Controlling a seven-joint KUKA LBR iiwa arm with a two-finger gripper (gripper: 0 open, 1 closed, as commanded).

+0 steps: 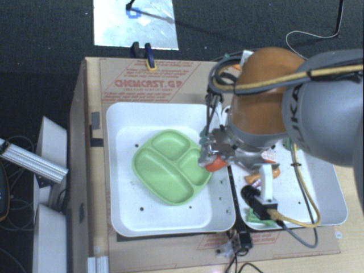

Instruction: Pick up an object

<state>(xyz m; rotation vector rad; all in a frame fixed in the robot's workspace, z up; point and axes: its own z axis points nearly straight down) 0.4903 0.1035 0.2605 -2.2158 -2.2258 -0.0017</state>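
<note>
Grey KUKA arm with its orange band (267, 90) sat closest to the lens and covered most of the right-hand shallow white bin (330, 201). Landmark for everything below: the pale green three-compartment plastic plate (170, 166), which lay tilted in the middle of the left-hand shallow white bin (165, 220).

Gripper (209, 152) was down at the plate's right edge, right over the divide between the two bins. A small orange-red object (214, 164) showed just under the metal tooling, touching or overlapping the plate's right rim. Couldn't tell from this angle whether that piece was actually clamped or just lying there, and how far apart the jaws stood wasn't visible either, since the wrist body blocked them.

More small orange bits (263, 177) lay further right of the plate, in the other bin, beside a white-and-black cable fitting (263, 201).

My read: grasp step, at the low point of the reach. Next move would call for a straight lift clear of the plate rim, then a check that the orange-red piece came up with it.
</note>
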